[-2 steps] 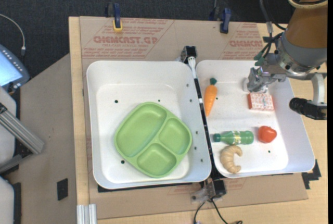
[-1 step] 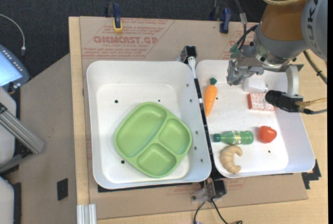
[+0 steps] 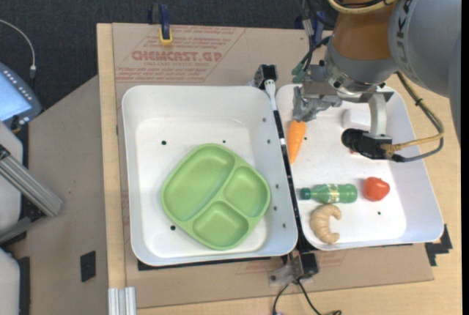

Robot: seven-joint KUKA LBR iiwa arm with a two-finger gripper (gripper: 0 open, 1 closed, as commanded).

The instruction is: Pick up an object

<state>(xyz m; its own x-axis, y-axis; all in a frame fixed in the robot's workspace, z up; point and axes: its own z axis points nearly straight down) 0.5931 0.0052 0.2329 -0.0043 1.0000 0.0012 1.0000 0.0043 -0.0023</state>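
Dark carpet surrounds a cardboard-covered bench (image 3: 183,50) printed with red lettering, with a small yellow-and-blue clamp (image 3: 165,24) at its upper edge. On the left of the frame sits the left bin (image 3: 146,105), holding a green divided plate (image 3: 215,195) tilted across its lower middle. Just past the seam between the bins, the right bin (image 3: 414,193) holds an orange carrot (image 3: 294,139) along its left wall, tip pointing down. Right above the carrot's top end hangs the gripper (image 3: 306,107), at the upper middle of the frame; whether it is parted or closed, I cannot tell. Lower down lie a green bottle (image 3: 330,193), a tan croissant (image 3: 327,222) under it, and a red tomato (image 3: 376,189) to the right. The grey arm (image 3: 432,28) fills the upper right.
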